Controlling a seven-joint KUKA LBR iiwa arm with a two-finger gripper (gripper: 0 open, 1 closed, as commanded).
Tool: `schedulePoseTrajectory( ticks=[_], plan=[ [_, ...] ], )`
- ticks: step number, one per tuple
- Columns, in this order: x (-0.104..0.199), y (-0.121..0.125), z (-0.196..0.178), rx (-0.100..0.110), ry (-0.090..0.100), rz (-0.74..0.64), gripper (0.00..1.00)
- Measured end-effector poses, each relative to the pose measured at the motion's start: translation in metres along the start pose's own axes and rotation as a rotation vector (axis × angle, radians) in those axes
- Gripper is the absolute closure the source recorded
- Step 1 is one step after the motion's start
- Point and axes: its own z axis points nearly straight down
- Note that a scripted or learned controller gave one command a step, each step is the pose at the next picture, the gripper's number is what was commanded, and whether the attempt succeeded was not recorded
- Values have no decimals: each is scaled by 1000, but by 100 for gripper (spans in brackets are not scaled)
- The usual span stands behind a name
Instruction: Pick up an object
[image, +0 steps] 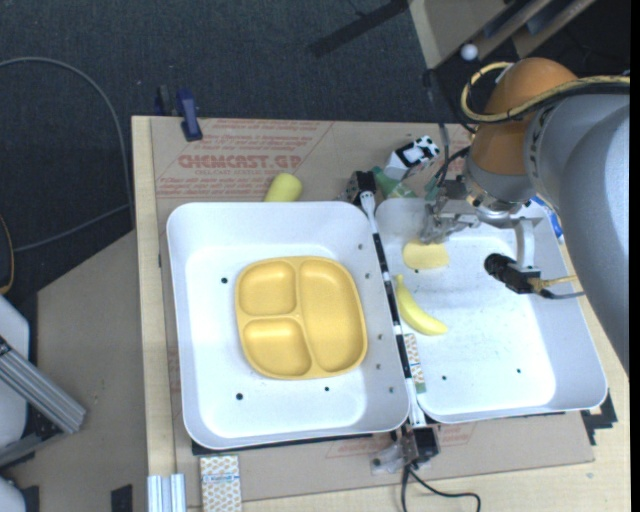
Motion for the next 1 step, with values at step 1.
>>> schedulePoseTrajectory(
  ticks=[1],
  plan=[
    [0,0,0,1,0,0,0]
  ],
)
